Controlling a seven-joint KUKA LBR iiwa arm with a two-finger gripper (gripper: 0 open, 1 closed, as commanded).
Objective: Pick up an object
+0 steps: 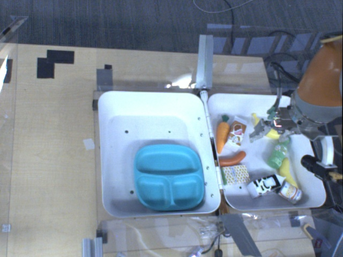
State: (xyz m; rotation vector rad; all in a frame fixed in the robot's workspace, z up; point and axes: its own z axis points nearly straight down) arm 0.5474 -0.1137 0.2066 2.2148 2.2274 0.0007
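Carrot, one, plus one sausage, one green bottle in right bin; my claw spread apart, holding nothing.

Arm cut off by right edge; tool finger state unclear.

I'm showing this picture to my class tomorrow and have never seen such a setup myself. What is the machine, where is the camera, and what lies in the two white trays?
The camera is fixed above a bench, looking down at a slant. The machine is a robot arm, grey and orange, reaching in from the right; its gripper hangs over the right bin. I cannot tell whether it holds anything. That bin has small toys: a carrot, a sausage, a green bottle, a black-and-white cow and a few more. The left bin has one blue divided tray.
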